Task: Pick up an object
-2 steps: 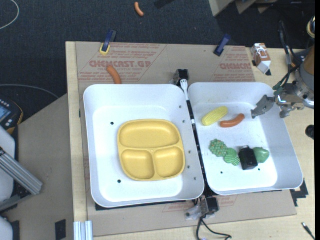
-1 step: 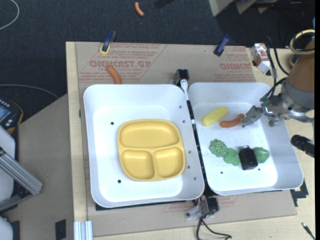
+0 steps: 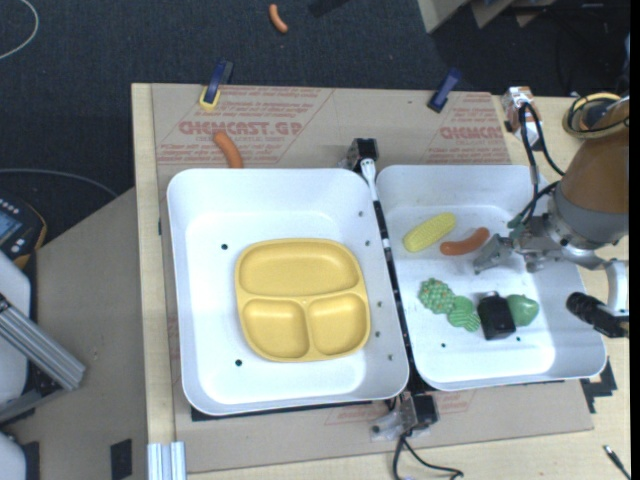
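We see the gripper (image 3: pixel 497 317) low in the right bin (image 3: pixel 450 363), though we cannot tell how it stands; it sits just beside a green toy (image 3: pixel 523 309). Corn (image 3: pixel 429 232) and a sausage (image 3: pixel 465 242) (touching, nearly) lie above; the left bin (image 3: pixel 200 268) holds a yellow tray (image 3: pixel 300 298).

We see a yellow divided plate (image 3: pixel 301 299) lying in the left bin (image 3: pixel 190 268). On the brown board (image 3: pixel 300 118) behind that bin lies a small orange sausage (image 3: pixel 229 149), near a blue and yellow clamp (image 3: pixel 213 85). Another orange piece (image 3: pixel 278 17) lies on the dark floor beyond.
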{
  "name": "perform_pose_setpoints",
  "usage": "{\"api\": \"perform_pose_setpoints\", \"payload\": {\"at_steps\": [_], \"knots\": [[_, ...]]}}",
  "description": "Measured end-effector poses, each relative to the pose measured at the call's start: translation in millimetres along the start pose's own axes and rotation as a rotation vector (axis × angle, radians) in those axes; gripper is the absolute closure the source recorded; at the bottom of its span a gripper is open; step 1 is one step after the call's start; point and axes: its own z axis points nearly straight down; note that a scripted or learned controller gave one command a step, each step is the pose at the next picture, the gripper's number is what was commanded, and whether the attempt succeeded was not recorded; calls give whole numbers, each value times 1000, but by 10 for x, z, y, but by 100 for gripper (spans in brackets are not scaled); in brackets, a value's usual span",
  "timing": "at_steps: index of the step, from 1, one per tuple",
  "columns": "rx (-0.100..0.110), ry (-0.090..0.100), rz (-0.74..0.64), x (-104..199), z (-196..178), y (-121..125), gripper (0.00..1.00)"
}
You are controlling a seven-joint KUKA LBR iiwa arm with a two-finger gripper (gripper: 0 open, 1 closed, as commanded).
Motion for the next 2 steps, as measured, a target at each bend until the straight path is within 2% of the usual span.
{"api": "perform_pose_setpoints", "payload": {"at_steps": [1, 2], "knots": [[-3, -1, -1, 8, 160, -2, 0], [-7, -3, 0, 1, 40, 6, 100]]}}
